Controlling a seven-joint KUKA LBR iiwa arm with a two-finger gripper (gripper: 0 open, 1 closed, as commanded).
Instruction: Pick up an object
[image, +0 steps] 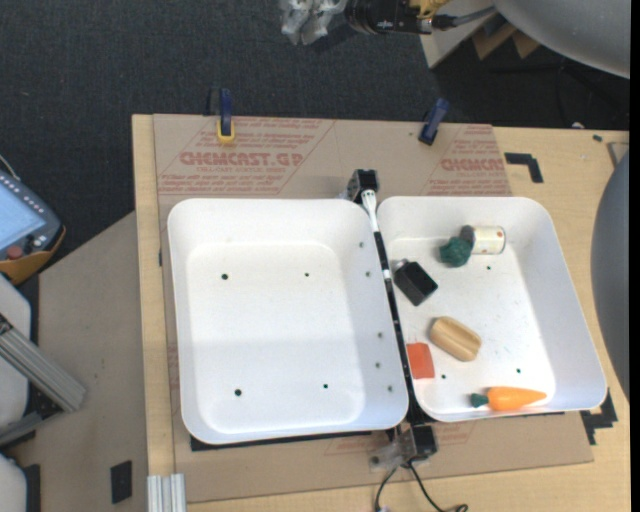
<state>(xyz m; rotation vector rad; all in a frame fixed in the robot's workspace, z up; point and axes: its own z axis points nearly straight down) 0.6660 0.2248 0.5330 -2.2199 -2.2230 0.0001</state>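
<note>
- Because the task names no single target, all the loose things gathered in the right bin (565, 290) count as candidates, while the left bin (200, 330) shows only bare white floor.
- Near the bin's 12 o'clock side, a dark green lump (457, 250) touches a small white cylinder (488, 239), a crowded pair that would likely make a clean pick awkward.
- At 9 o'clock, a black block (414, 282) lies tilted close to the divider (385, 290) where the two bins meet, leaving little room on that side.
- Near the centre, a tan oval piece (455, 338) lies apart from its neighbours, so I judge it the easiest grab.
- Toward 7 o'clock a flat red piece (420, 361) rests by the wall, and at 6 o'clock an orange carrot (516, 398) lies along the near rim.
- Blue clamps (225, 112) pin the cardboard sheet (300, 150) to the surface, presumably so nothing slides.
- Well beyond the bins at 12 o'clock, the gripper (305, 22) hangs blurred; I cannot tell whether it is released or clenched, and nothing is seen in it.
</note>
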